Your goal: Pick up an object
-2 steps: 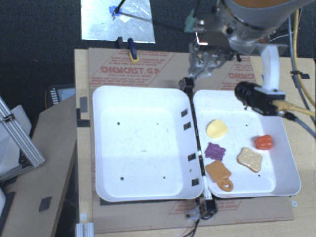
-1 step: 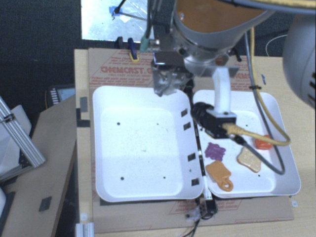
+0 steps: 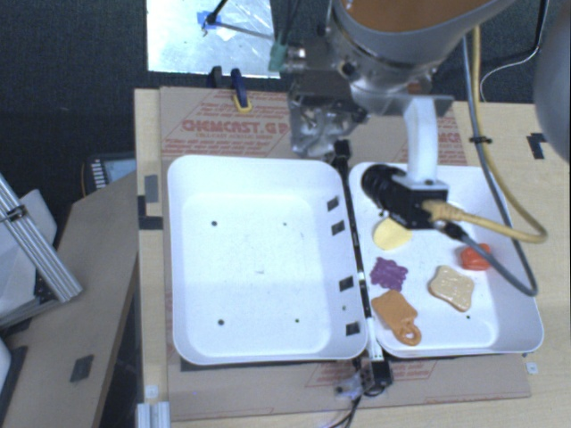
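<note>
**Tan jug-shaped toy at the near end of a loaded bin, with the end effector waiting at the far rim**

Tan jug-shaped toy (image 3: 395, 314) is lying closest to the viewer, in the near corner of the bin on the view's right (image 3: 504, 324), close to the wall that this bin shares with its neighbour. Just behind it a purple piece (image 3: 388, 274) is resting, and farther back a pale yellow piece (image 3: 391, 234). A toast-shaped piece (image 3: 451, 287) and a red piece (image 3: 475, 257) are sitting apart from these, toward the middle of the same bin. All five candidates for picking are therefore lying flat and separate in one bin, probably so that each can be approached from above without disturbing the others. The bin on the view's left (image 3: 259, 257) is showing only its bare white floor, which suggests it is serving as the receiving side. Both bins are sitting on a printed cardboard sheet (image 3: 232, 125), which is covering the bench (image 3: 147, 266).

The end effector (image 3: 332, 141) is hanging over the far end of the shared wall, above none of the toys and well apart from the jug. Whether it is apart or together cannot be told from this angle, and nothing is visibly being carried. The pick appears not yet begun. The yellow piece is lying nearest to it and looks the shortest reach.
</note>
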You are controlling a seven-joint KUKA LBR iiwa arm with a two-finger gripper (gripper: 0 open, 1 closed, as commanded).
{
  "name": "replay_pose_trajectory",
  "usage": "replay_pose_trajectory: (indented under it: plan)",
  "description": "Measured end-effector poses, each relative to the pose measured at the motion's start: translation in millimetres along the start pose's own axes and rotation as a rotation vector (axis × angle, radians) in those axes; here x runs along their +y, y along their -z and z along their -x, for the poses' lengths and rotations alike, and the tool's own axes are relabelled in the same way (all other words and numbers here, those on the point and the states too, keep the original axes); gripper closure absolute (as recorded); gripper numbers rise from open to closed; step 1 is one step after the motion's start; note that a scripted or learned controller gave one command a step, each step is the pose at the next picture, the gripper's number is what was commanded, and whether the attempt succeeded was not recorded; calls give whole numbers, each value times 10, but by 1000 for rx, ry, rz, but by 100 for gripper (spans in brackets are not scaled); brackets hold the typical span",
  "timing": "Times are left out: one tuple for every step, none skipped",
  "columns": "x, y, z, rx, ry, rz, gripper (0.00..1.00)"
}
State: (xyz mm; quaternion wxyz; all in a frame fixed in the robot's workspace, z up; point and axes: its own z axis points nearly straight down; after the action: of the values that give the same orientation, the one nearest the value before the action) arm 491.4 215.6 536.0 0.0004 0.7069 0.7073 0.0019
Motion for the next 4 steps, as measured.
replay_pose_trajectory:
  plan:
    - [0, 106, -6, 1, 5, 1, 100]
    - [2, 217, -9, 3, 9, 2, 100]
    - [74, -338, -192, -4, 4, -6, 100]
    - [-77, -1905, -120, -10, 0, -19, 100]
